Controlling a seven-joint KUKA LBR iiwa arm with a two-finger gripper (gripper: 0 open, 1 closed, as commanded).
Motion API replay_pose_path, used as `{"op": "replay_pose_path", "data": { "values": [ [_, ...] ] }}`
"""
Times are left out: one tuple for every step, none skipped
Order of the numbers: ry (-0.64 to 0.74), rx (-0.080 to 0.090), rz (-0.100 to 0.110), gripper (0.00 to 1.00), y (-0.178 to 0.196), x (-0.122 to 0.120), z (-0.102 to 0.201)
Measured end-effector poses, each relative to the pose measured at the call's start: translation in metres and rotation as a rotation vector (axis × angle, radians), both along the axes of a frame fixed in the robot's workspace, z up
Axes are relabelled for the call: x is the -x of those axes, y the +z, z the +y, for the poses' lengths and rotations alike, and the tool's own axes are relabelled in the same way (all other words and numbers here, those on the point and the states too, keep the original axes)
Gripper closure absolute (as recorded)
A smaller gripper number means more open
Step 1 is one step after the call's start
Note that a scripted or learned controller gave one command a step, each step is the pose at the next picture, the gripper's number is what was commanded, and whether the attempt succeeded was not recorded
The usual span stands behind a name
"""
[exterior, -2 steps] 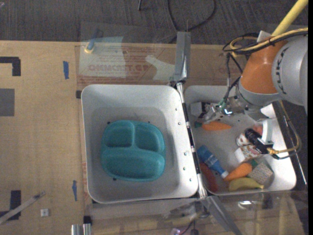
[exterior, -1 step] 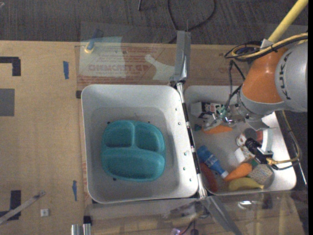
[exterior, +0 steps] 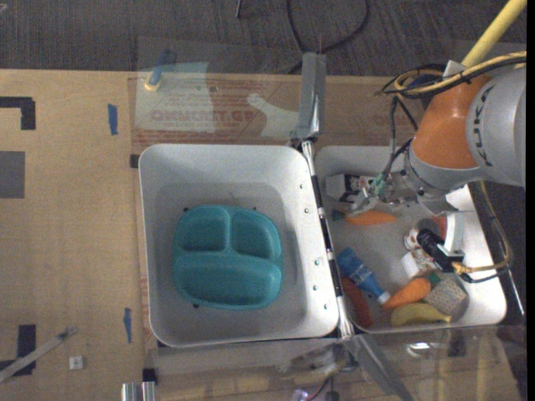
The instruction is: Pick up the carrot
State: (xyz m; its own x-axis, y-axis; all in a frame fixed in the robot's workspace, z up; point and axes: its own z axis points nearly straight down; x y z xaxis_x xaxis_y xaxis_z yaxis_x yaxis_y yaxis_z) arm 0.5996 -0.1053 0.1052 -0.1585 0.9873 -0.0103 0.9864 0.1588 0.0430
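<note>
The carrot (exterior: 408, 292), orange and tapered with a bit of green at its thick end, lies in the right bin (exterior: 489, 303) near the front, between a blue bottle (exterior: 361, 272) and a tan block (exterior: 449, 296). My gripper (exterior: 366, 195) hangs over the back left part of that bin, well away from the carrot. Just below it lies a flat orange piece (exterior: 373, 219). Nothing can be seen held in the gripper.
A teal divided plate (exterior: 227, 257) sits in the left bin (exterior: 159, 182). In the right bin a yellow banana (exterior: 418, 314) lies at the front edge and a red item (exterior: 359, 303) by the left wall. A white and red object (exterior: 451, 228) lies near the right wall.
</note>
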Motion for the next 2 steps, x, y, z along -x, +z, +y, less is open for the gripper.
{"op": "replay_pose_path", "data": {
  "values": [
    [0.016, -0.003, -0.001, 0.00, 0.000, 0.001, -0.005],
    [0.453, 0.023, 0.014, 0.00, -0.007, 0.021, -0.007]
  ]
}}
